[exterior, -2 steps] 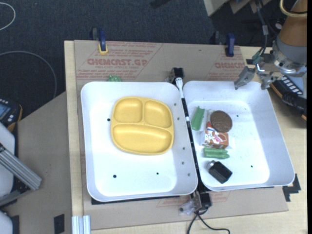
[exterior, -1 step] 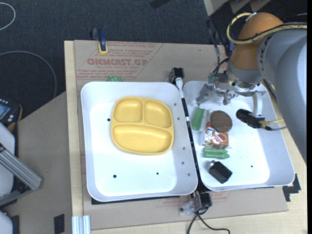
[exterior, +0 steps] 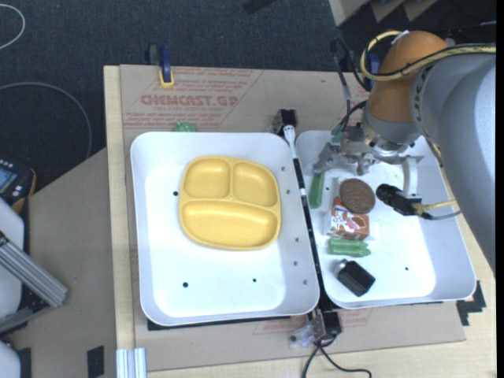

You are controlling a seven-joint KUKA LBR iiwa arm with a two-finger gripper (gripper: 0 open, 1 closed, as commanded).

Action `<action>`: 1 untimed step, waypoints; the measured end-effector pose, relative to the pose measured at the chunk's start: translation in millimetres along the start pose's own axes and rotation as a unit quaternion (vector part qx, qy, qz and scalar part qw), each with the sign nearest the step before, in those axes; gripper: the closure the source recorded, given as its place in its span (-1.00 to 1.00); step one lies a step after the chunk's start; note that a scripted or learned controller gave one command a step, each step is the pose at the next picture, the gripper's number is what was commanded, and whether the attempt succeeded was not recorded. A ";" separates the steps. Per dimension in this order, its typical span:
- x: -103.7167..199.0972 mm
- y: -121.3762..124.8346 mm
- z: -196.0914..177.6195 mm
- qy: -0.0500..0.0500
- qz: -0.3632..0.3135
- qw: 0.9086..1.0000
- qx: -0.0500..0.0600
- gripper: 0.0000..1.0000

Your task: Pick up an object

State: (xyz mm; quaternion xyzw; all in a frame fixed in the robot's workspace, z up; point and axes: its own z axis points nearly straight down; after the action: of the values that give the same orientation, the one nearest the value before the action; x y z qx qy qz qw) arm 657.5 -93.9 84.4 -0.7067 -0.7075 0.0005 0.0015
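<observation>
My gripper hangs over the back of the right bin, fingers apart and nothing between them. Just in front of it lies a brown round disc. A green stick lies along the bin's left wall, to the gripper's left. Further forward are a red and white packet, a green pod-shaped piece and a black block. All of these rest on the bin floor, apart from the fingers.
The left bin holds a yellow divided plate. The grey arm with its orange band comes in from the upper right, over the right bin's far corner. The right bin's right half is bare white floor.
</observation>
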 end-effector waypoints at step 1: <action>-0.4 1.6 -12.7 -0.001 0.000 1.000 -0.003 1.00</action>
State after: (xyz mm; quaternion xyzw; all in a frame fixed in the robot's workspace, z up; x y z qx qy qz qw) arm 659.1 -94.3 97.1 -0.7065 -0.7077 -0.0009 -0.0009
